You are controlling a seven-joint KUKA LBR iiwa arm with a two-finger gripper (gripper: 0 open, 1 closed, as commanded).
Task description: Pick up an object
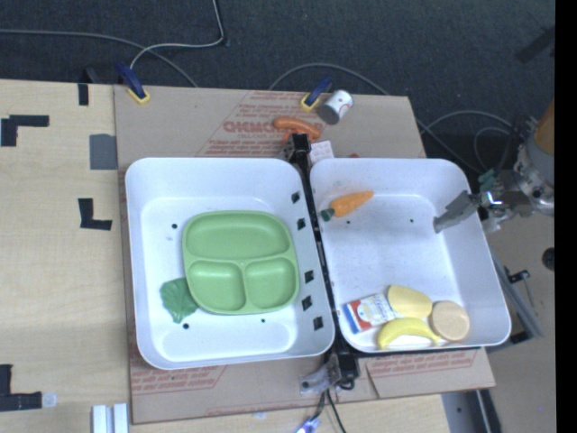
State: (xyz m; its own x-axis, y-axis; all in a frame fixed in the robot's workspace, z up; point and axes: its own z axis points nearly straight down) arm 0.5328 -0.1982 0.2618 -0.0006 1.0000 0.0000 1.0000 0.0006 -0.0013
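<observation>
Orange toy carrot [349,203] lies in right bin [469,260], upper-left corner, well apart from gripper [451,213] at right rim. We cannot tell jaws' state. We judge carrot light, stiff, smooth; grip across middle.

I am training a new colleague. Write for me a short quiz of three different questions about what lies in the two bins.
1. True or false: the green divided plate lies in the left bin.
2. Which item lies nearest the divider in the right bin? A) banana B) toy carrot C) round tan biscuit
3. Fill in: the small green leafy item touches the plate's lower-____ corner.

Key: 1 true. 2 B. 3 left. The hand sits over the right bin's right edge; its grip state is unclear.
</observation>
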